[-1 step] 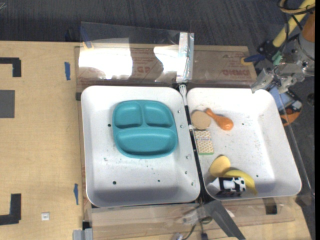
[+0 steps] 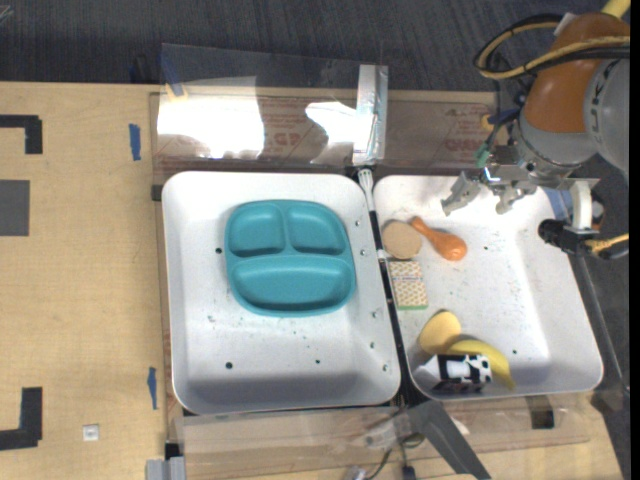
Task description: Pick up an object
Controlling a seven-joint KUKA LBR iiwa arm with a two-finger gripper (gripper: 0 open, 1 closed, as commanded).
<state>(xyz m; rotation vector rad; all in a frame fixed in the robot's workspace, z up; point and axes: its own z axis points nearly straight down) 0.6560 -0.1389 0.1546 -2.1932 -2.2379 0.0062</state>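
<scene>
My gripper hangs open over the far part of the right bin, with nothing between its fingers. Just in front of it and to the left lies an orange spoon-shaped toy, touching a round tan piece. Below those, by the bin's left wall, lies a small checkered cracker-like piece. At the near edge sit a yellow banana and a black-and-white toy, close together.
The left bin bears a teal divided plate at its middle. A clear plastic sheet stands behind the bins. The arm's orange band and cables sit at the upper right.
</scene>
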